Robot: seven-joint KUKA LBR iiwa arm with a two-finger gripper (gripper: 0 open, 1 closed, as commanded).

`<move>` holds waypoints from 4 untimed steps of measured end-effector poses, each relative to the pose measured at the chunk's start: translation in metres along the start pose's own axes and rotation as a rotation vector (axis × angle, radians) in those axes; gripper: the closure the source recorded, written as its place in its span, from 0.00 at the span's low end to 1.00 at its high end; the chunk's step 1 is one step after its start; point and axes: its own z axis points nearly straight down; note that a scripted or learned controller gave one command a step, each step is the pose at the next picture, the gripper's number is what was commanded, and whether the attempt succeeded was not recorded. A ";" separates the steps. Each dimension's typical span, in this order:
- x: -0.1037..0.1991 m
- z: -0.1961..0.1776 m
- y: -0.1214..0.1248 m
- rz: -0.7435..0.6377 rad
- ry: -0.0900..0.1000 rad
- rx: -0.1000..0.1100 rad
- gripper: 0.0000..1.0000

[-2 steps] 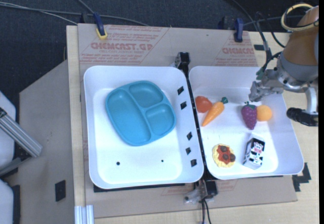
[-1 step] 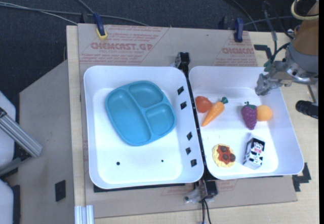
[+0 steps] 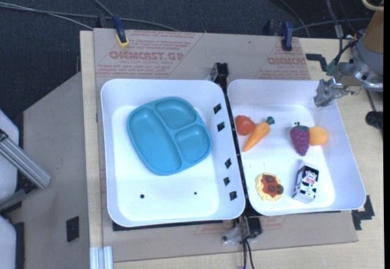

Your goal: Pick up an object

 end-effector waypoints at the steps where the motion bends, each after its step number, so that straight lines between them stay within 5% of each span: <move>1: 0.058 0.006 -0.006 -0.005 0.006 0.008 1.00; 4: 0.217 -0.015 -0.051 -0.006 0.005 0.008 1.00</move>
